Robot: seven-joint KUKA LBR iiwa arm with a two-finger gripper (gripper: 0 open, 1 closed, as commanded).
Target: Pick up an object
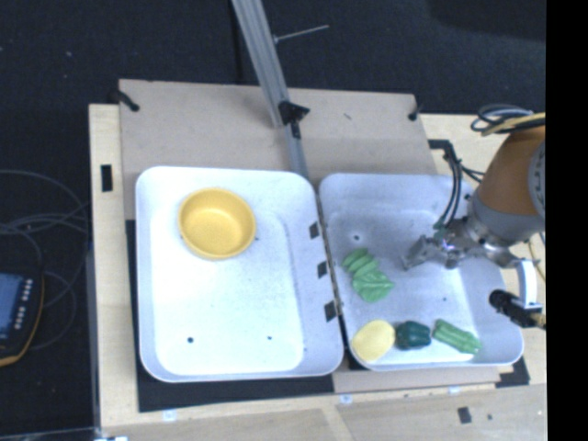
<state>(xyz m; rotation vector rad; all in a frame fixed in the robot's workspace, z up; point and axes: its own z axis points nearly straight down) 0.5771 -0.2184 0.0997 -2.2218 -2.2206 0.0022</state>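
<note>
From above, the gripper (421,251) hangs over the right bin (386,196); I cannot tell how it is set. In that bin lie a green toy (368,276), yellow ball (373,339), dark green piece (412,335) and green pod (457,336). A yellow bowl (217,223) sits in the left bin (230,338).

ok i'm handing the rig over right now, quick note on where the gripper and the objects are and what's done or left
Gripper: over the right bin, above bare floor, nothing seen between its fingers; open or shut is unclear.
Right bin: light green ridged piece mid-left; yellow round object, dark green object and green oblong piece along the near edge.
Left bin: yellow bowl.
Done: nothing lifted yet.
Left: grasp and lift one object.
</note>
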